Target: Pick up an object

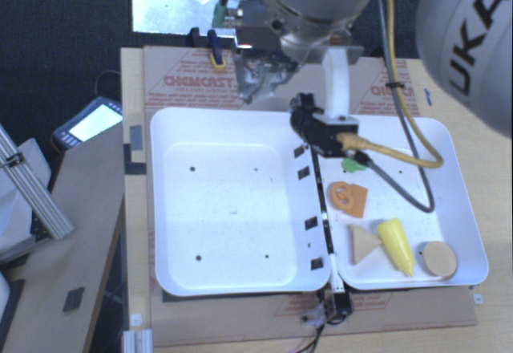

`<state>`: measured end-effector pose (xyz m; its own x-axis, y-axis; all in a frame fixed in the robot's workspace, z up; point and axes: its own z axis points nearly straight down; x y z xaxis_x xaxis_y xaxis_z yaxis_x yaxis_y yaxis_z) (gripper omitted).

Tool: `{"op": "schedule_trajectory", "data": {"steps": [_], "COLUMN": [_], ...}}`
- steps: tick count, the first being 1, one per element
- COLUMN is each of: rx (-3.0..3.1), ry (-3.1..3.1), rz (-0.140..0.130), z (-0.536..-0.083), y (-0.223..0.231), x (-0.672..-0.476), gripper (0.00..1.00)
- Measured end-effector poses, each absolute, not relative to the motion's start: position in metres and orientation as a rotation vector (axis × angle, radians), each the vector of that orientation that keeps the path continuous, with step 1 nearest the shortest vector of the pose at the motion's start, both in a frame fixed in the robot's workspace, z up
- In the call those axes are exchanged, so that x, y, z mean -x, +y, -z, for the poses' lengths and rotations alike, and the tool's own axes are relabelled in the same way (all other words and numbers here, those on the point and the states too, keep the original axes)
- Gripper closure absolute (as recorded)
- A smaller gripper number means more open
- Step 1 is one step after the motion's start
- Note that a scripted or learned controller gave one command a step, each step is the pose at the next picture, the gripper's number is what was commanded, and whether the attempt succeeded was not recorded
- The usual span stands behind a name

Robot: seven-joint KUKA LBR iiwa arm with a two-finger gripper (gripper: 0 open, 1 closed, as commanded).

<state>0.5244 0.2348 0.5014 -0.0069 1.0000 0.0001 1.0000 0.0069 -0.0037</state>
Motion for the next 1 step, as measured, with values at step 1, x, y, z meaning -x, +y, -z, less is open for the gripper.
{"op": "schedule_trajectory", "data": {"steps": [1], "rx": [2.222], "ry": [-2.225], "rz": [0.009], "z": [-0.5371], "y": [0.2343], "x": [-0.5551], "gripper": [1.00]}}
